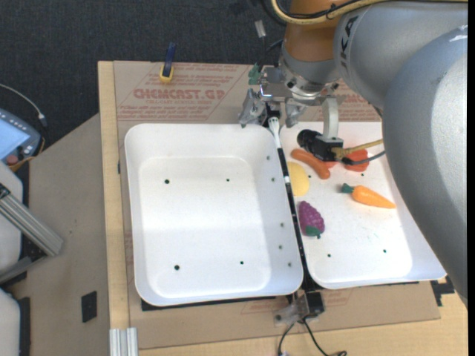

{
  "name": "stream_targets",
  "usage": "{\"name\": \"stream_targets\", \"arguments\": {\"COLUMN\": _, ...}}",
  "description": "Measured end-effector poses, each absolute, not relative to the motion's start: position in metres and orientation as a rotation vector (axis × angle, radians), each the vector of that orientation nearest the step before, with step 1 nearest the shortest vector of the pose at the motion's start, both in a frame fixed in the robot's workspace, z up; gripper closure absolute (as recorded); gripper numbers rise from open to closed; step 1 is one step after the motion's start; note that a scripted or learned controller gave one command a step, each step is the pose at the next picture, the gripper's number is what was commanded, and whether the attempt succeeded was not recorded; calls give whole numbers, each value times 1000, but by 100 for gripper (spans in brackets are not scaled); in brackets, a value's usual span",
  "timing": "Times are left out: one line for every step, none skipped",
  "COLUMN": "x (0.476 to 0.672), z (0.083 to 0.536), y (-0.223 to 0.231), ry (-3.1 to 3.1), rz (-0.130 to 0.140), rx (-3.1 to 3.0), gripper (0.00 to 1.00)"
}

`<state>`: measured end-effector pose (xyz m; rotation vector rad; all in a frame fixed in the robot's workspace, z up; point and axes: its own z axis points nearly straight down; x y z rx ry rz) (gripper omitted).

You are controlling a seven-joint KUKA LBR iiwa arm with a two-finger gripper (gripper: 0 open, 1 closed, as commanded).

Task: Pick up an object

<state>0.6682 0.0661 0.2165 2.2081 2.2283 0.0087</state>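
Objects for picking, an orange carrot, a purple grape bunch and others, lie in your right bin. Your gripper hovers over the far bin divider, grip state untellable; nothing lifted yet.

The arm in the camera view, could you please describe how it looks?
The arm is bulky, with smooth grey rounded casings and an orange band above the wrist. Black cables loop beside that band. Its tool is a compact metallic assembly with small silver parts.
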Motion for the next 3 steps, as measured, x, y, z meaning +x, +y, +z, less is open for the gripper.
{"name": "stream_targets", "arguments": {"x": 665, "z": 178, "y": 158, "ry": 2235, "rz": 1, "rx": 2215, "gripper": 0}}
{"name": "stream_targets", "arguments": {"x": 623, "z": 110, "y": 99, "ry": 2220, "rz": -17, "rx": 2232, "gripper": 0}}
{"name": "stream_targets", "arguments": {"x": 628, "z": 150, "y": 57, "ry": 2224, "rz": -7, "rx": 2218, "gripper": 0}}
